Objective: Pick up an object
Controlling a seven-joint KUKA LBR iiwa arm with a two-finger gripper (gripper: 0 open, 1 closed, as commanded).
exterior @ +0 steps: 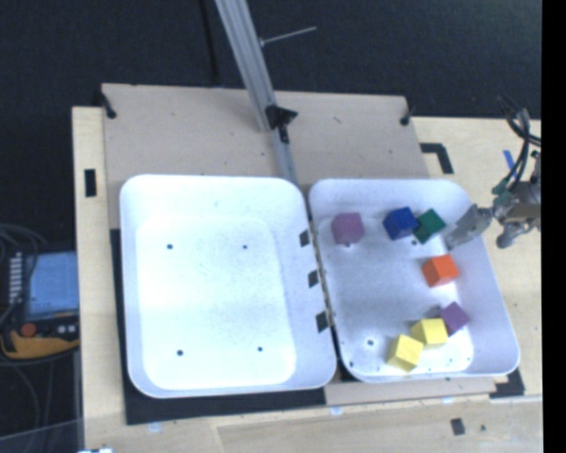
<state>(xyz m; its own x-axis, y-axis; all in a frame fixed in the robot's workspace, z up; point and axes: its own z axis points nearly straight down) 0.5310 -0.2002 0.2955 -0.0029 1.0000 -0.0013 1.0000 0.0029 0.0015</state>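
We start with the bench [377, 121], which carries two shallow white bins side by side. The left bin [141, 281] has just a few dark specks on its floor; the right bin [387, 291] holds all the loose pieces. At about 3 o'clock in the view the gripper [495, 225] hangs over the right bin's far rim, with a pale finger [467, 226] slanting down toward 8 o'clock into the bin. We cannot tell whether its tips are spread or closed, and we see nothing caught between them.

Next come the blocks, all small. The orange cube [441, 270] sits near the bin's 3 o'clock edge. A blue cube [399, 222] and a green cube [429, 225] touch each other at the bin's 1 o'clock. A mauve cube [347, 227] stands apart at 11 o'clock. Two yellow cubes [417, 342] and a purple cube [454, 316] cluster at 5 o'clock.

In our judgement the move turns on this: the green cube lies just beside the slanted finger, at the gripper's 9 o'clock, and is nearest. The orange cube, at its 7 o'clock, stands free of neighbours and may be the cleaner pick.
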